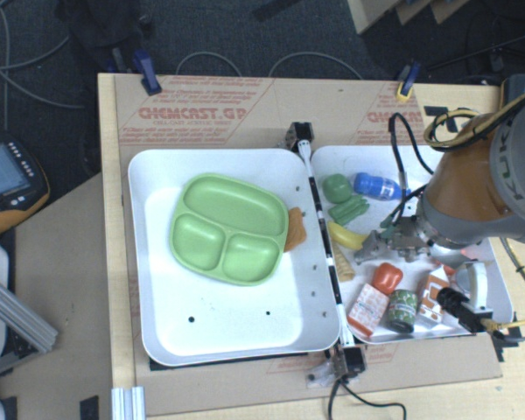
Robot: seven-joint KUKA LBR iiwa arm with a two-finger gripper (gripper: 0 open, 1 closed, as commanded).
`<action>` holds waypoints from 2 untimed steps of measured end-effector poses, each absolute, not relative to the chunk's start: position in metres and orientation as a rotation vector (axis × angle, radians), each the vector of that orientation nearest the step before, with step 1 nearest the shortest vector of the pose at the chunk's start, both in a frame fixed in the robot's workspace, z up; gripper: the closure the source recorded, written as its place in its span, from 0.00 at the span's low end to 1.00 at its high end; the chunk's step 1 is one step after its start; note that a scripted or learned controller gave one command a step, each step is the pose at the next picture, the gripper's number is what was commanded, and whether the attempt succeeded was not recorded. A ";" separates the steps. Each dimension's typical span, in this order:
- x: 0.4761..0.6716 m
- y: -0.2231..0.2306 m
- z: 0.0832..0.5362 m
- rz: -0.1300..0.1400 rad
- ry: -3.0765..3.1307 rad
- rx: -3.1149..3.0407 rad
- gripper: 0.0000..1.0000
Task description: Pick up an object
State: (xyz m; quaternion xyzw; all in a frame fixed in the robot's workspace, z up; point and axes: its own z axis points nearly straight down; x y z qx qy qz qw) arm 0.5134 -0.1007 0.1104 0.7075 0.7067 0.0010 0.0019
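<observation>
The gripper point(387, 245) is low in the right bin point(499, 300), near the middle of it, its metal fingers point(372, 250) reaching toward the bin's left wall; whether they are parted or closed cannot be told from this angle, and nothing can be seen between them. Just beside the fingertips lies a yellow banana point(345, 234), close to the left wall, and just below them a red-capped piece point(386, 277) sits touching a green jar point(402, 310) and a small red-and-white carton point(367, 309) toward the bin's near edge. Toward the far edge lie a blue bottle point(376, 185) and a green toy point(340, 198). My reading is that the pick has not yet happened: every object rests on the bin floor, so grasp and lift remain to be done, with the banana or the red-capped piece the likeliest target. The arm point(472, 191) comes in from the right edge of the bin, its orange-banded wrist bent downward over the bin's middle. In the left bin point(157, 322) a green divided plate point(231, 228) lies toward the far side, an orange scrap point(295, 228) tucked against its right rim.
</observation>
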 end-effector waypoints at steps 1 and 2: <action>0.480 -0.112 0.084 -0.001 2.221 2.224 0.00; 0.481 -0.111 0.095 0.003 2.219 2.221 1.00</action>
